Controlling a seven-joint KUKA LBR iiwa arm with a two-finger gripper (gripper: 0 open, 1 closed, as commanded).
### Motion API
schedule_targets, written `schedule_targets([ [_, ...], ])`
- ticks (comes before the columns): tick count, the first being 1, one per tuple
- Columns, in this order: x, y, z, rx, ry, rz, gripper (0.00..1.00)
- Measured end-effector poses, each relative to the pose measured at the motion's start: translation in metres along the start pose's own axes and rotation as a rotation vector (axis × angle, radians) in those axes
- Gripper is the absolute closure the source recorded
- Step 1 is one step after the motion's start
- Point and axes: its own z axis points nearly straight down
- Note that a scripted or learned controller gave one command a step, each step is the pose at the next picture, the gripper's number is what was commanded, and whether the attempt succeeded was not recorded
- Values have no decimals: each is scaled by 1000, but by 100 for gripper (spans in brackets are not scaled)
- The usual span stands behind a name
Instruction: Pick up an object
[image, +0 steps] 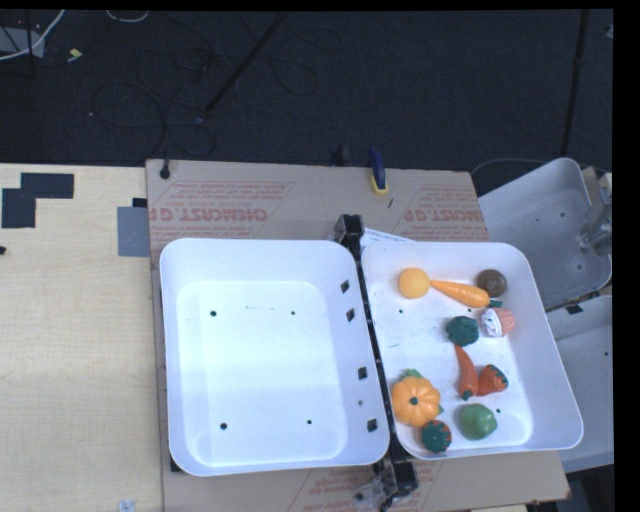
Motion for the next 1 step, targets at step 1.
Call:
schedule_targets([
  [1, -45, 27, 1, 0, -1, -1, 100],
])
